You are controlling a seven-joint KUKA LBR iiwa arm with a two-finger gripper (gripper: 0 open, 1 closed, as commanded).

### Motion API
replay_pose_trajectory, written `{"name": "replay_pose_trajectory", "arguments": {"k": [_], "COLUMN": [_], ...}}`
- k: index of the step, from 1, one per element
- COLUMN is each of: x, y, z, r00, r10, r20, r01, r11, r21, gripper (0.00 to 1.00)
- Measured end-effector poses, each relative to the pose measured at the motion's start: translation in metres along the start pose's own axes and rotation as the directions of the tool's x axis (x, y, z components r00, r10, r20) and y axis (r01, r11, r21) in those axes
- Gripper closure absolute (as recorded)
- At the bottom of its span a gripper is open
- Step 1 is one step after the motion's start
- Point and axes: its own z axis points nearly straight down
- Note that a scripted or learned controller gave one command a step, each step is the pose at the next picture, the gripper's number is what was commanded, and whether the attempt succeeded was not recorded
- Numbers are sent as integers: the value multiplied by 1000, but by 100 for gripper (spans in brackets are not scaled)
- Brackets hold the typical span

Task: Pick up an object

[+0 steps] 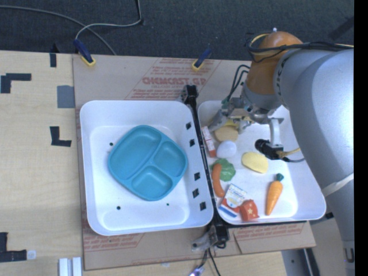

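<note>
Reaching into right white bin [307, 209], grey arm's gripper [233, 119] hovers at far left corner, over tan potato-shaped toy [226, 134]; finger state cannot tell. Blue divided plate [148, 161] in left bin [95, 171].

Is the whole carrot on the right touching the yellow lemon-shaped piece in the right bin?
Apart. The camera view shows bare white bin floor between the carrot and the yellow lemon-shaped piece; the carrot's green top ends below and right of it.
</note>
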Motion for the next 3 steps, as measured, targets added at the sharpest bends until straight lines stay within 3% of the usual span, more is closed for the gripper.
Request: {"name": "replay_pose_trajectory", "arguments": {"k": [3], "x": [1], "y": [0], "z": [1], "r00": [1000], "r10": [2], "r20": [2], "r01": [-2], "r11": [1000], "r21": [0], "gripper": [0]}}
